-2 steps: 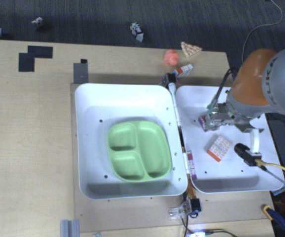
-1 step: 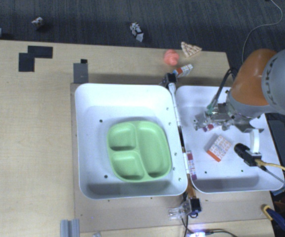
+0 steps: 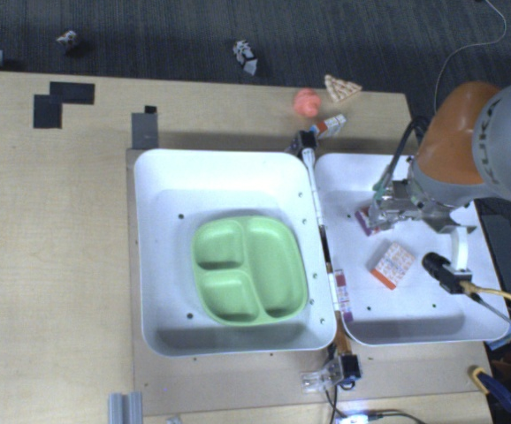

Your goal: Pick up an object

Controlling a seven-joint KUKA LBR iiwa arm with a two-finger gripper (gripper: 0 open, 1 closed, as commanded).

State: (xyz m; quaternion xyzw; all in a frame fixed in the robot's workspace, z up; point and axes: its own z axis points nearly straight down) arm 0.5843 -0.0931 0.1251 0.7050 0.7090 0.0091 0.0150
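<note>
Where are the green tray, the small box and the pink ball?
green tray (image 3: 250,269), camera view, its middle.
small box (image 3: 392,264), camera view, top face.
pink ball (image 3: 307,102), camera view, its middle.

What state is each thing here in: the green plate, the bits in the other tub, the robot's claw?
Green divided plate, flat, hollows up, in the left bin.
Orange and white packet, lying flat in the right bin, apart from the gripper.
Small purple thing, in the right bin beside the gripper; held or not, cannot tell.
Gripper, low over the right bin.
Pink ball, resting on the bench behind the bins.
</note>
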